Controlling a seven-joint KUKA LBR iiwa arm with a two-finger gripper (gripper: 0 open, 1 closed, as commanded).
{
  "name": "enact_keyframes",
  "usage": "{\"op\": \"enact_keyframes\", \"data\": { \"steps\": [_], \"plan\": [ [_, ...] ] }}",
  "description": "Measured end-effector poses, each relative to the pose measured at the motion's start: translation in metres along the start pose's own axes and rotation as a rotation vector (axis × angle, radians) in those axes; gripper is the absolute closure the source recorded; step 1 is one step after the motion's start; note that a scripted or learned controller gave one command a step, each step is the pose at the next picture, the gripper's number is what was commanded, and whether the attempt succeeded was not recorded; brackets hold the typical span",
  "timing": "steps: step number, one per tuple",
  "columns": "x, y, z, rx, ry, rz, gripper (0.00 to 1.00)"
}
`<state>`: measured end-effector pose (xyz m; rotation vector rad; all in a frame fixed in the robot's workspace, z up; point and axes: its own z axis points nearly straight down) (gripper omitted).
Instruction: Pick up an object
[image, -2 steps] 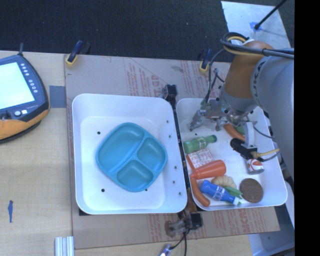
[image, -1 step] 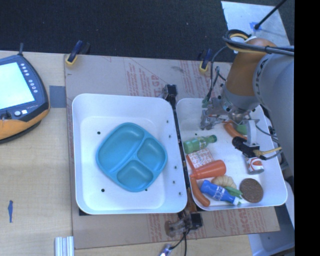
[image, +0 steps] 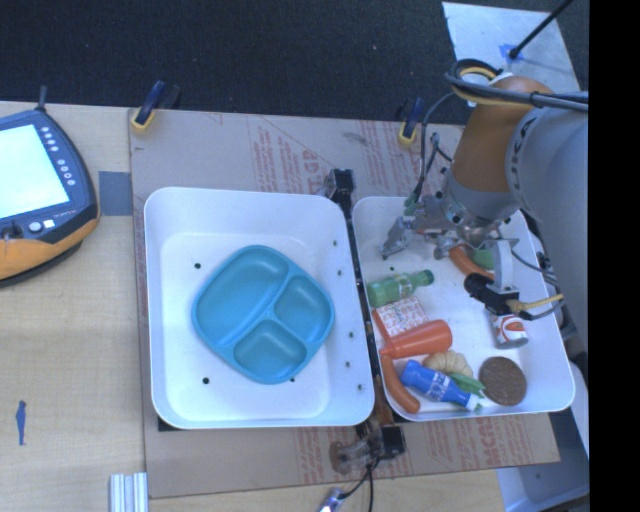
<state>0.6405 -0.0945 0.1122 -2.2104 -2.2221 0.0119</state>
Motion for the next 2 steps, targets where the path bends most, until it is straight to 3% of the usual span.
{"op": "enact_keyframes", "data": {
  "steps": [1,2],
  "plan": [
    [0.001,0.016,0.02,-0.01,-0.001,0.0,0.0],
    [0.001,0.017,0.01,-0.014,-0.003,-0.003,1.0]
  ]
}}
